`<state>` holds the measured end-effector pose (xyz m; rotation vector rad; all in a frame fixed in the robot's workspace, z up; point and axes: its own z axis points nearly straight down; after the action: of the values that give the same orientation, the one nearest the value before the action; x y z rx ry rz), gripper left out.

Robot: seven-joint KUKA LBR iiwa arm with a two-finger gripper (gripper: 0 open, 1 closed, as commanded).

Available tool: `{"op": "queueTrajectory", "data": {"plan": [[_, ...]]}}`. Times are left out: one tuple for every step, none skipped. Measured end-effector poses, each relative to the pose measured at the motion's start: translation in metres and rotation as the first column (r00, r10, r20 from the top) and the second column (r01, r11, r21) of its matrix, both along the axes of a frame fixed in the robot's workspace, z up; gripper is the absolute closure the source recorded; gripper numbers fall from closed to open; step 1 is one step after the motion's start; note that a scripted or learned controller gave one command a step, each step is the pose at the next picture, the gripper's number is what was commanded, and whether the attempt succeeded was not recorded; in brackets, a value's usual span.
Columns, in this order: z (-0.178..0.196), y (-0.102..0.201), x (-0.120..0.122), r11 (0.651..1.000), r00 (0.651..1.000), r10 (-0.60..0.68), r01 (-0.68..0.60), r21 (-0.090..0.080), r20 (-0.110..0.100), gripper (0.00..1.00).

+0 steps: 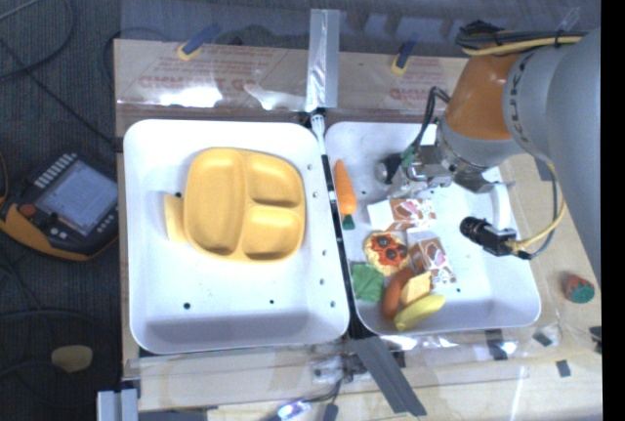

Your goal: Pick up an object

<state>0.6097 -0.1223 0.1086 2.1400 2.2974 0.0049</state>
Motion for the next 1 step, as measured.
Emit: {"op": "queueTrajectory", "data": {"plan": [[-0.0167, -0.0186, -0.0642, 0.983, 0.983, -0.181, 0.181, 0.000, 0.015, 0.00]]}}
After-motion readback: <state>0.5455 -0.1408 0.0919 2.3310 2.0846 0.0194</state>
